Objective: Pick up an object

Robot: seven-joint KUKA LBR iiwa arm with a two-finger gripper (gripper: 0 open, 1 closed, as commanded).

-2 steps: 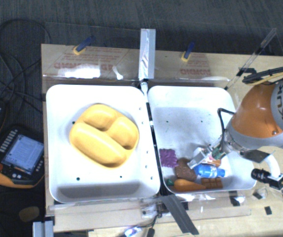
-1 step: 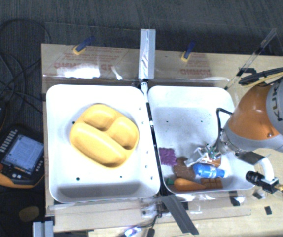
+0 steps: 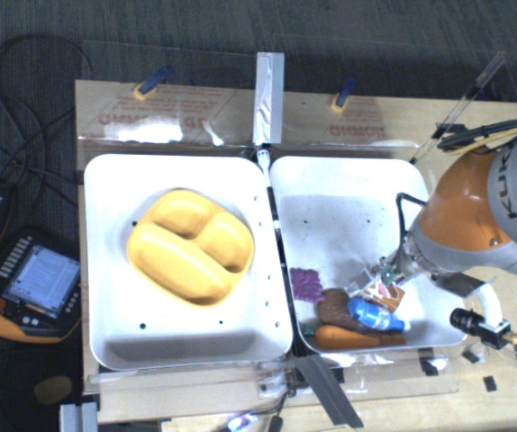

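My gripper (image 3: 381, 279) reaches down into the right bin (image 3: 349, 196) near its front right corner, below the orange wrist band (image 3: 457, 210). Its tip is right at a small pink and white packet (image 3: 386, 290). A blue object (image 3: 373, 314) lies just in front of the packet, with a brown lump (image 3: 334, 307) to its left. An orange carrot-like piece (image 3: 344, 337) lies along the front wall. A purple piece (image 3: 305, 283) rests near the divider. Nothing can be seen held.
The left bin (image 3: 114, 331) holds a large yellow bread-shaped object (image 3: 189, 246) in its middle. The back half of the right bin is bare white floor. A raised divider (image 3: 275, 241) separates the bins. Handheld devices and cables lie off the bench at the left.
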